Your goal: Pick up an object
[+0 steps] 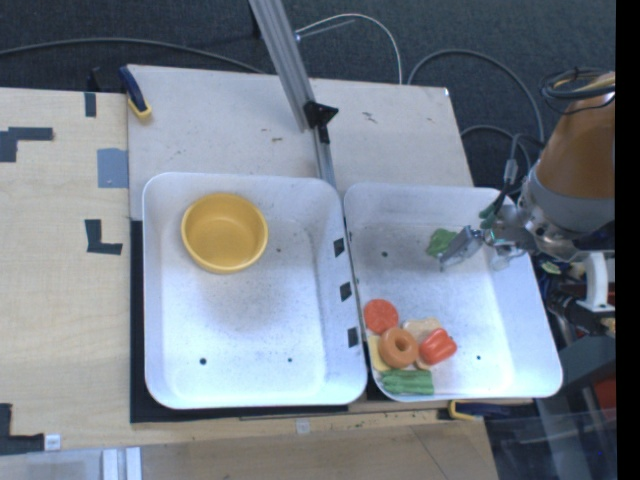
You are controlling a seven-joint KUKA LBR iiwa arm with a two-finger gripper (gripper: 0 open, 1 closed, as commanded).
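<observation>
White bins point(240, 388) on pale bench point(60, 298) (cables behind).

The grey arm point(578, 183) with its orange band reaches in from the right, wrist dipped low, and the gripper point(458, 249) points leftward, its finger state too blurred to call.
</observation>
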